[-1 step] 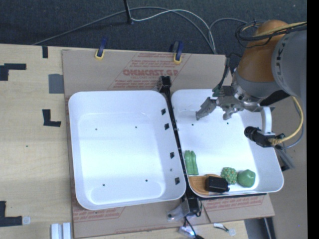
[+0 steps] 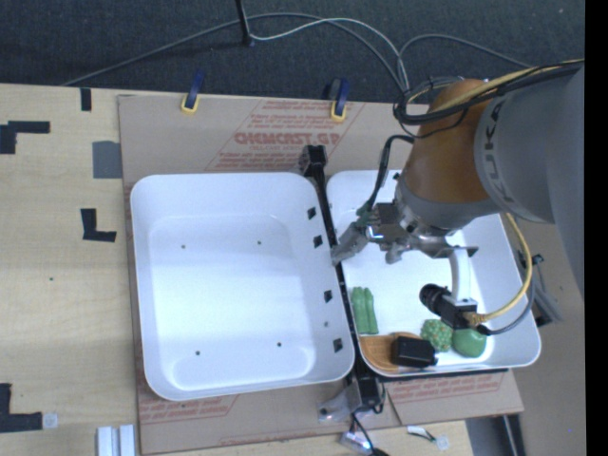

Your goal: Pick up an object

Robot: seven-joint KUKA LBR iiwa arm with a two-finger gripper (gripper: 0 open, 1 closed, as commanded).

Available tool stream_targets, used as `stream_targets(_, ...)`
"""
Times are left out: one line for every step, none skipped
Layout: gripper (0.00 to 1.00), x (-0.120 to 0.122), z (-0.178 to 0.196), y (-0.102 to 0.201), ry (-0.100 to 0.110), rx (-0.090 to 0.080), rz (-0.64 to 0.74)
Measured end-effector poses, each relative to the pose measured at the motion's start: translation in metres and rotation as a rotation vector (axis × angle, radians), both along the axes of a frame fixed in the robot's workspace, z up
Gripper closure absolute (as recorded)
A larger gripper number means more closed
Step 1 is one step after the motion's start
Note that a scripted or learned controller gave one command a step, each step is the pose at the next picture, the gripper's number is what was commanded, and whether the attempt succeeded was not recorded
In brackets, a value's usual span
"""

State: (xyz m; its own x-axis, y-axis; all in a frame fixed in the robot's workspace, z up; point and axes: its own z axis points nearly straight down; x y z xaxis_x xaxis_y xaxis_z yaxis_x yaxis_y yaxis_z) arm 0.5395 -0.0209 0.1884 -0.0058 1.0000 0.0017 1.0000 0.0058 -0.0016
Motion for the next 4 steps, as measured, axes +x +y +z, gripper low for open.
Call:
stream_targets(0.00, 0.042, 0.046, -0.038, -0.006, -0.003, -0.007)
stream_targets(0.00, 0.032, 0.090, 0.071, -0.004, 0.001, 0.003)
stream_targets(0.00, 0.046, 0.111, -0.026, -0.002, -0.004, -0.013)
stream_targets(0.00, 0.010, 0.111, 0.074, -0.002, 0.000, 0.002)
